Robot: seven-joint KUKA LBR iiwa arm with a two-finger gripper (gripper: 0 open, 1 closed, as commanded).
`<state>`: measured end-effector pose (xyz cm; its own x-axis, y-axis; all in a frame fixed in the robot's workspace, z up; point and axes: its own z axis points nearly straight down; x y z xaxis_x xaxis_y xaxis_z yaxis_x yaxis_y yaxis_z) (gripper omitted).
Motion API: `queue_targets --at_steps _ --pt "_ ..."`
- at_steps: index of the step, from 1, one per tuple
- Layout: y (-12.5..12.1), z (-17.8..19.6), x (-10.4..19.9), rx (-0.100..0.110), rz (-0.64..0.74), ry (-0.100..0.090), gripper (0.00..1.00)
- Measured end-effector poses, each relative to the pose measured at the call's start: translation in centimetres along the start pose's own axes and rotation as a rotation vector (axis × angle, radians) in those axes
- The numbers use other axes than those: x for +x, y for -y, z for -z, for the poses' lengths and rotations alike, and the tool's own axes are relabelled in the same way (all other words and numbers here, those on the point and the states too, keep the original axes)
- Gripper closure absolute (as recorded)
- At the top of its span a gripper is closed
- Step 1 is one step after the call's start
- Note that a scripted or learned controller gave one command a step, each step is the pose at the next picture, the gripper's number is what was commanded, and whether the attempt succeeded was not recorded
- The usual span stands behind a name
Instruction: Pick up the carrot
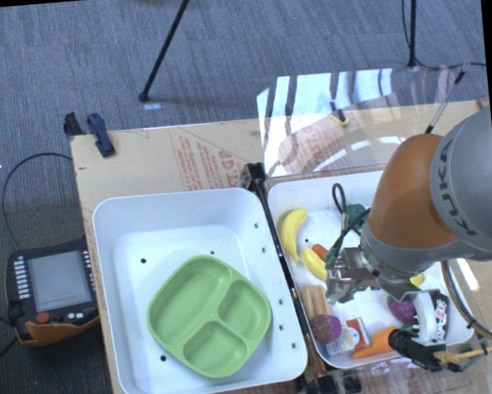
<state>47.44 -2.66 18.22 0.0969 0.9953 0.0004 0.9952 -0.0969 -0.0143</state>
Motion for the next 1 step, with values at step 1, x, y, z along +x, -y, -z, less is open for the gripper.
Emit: queue_targets --at_steps 1 --pt "-0.02 0.18 0.77 -0.003 0.241 0.0 1.0"
